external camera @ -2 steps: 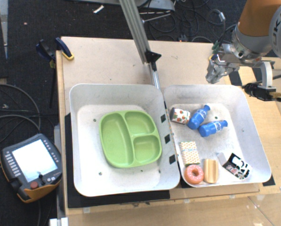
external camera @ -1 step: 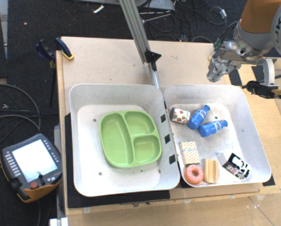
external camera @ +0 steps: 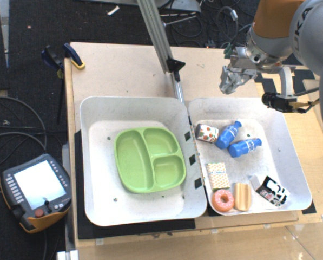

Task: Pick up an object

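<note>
My gripper [external camera: 230, 84] hangs above the far edge of the right bin [external camera: 291, 145], well above its contents, with nothing between its fingers. In that bin lie two blue bottles [external camera: 228, 135] [external camera: 244, 147], a small red and white cup [external camera: 207, 133] on its side, a checked wafer packet [external camera: 218, 175], a pink doughnut [external camera: 223, 200], a bread roll [external camera: 242, 196] and a black and white object [external camera: 273, 191]. A green divided plate [external camera: 149, 158] rests in the left bin [external camera: 96, 145].
A metal pole [external camera: 160, 37] slants across the bench down to the seam between the bins. A clamp with a yellow handle [external camera: 69, 56] sits at the bench's far left corner. A teach pendant [external camera: 34, 191] lies off the bench at the left.
</note>
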Action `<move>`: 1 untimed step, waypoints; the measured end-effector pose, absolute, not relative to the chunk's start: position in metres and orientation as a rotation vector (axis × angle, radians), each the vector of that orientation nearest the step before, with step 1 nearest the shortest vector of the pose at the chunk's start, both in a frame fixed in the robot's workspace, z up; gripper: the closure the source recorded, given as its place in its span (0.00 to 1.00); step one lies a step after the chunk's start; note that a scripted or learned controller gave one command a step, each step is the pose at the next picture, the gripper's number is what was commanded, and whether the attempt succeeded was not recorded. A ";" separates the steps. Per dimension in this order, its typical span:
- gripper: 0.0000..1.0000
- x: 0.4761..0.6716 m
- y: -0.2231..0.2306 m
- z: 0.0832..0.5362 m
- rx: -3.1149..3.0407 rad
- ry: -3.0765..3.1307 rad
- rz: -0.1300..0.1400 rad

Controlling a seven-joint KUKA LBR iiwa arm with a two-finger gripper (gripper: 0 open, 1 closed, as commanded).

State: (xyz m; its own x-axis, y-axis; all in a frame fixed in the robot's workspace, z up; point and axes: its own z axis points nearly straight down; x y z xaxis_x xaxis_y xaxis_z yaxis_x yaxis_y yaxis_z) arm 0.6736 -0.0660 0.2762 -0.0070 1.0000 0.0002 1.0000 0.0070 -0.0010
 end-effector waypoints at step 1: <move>1.00 0.670 -0.019 0.274 -2.213 -2.228 0.001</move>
State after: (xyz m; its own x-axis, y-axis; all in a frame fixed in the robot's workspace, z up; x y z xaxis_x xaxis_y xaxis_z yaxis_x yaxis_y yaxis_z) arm 0.6701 -0.0191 0.2744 -0.0069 1.0000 0.0002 1.0000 0.0069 -0.0015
